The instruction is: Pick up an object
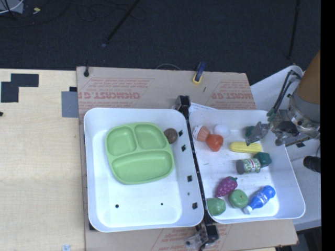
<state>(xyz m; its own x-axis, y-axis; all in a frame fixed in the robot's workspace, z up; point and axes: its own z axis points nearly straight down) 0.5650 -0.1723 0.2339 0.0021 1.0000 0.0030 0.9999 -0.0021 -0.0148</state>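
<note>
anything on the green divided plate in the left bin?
Nothing on the green divided plate; all three compartments are bare. A small brown ball sits beside its right edge, on the left bin floor. Underneath the plate is hidden.

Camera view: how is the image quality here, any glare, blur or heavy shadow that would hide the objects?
Camera view: lighting is even and soft; the white bins are bright but not blown out; the green tray and blue bottle read sharply, with only faint shadows; the gripper is small and slightly soft against clutter, so its finger state is unclear; the background floor is dark.
</note>
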